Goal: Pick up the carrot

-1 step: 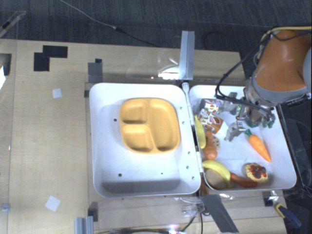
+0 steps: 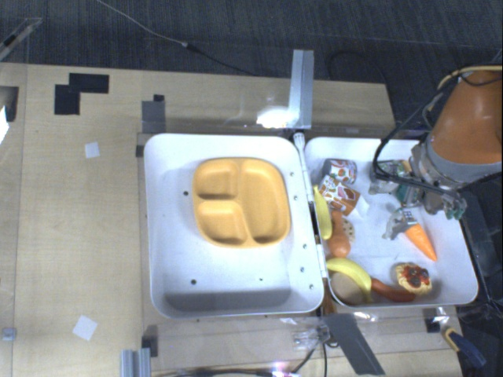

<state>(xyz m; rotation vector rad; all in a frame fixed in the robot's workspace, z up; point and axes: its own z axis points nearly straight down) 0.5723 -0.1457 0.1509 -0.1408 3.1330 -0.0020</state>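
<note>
Grey arm angled in, hand (image 2: pixel 405 225) lowered

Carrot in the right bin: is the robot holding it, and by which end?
It cannot be told. The gripper sits right at the carrot's upper, blunt end, but a firm hold isn't visible.

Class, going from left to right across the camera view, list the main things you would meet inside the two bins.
Yellow divided tray → snack packet → claw → carrot.
</note>
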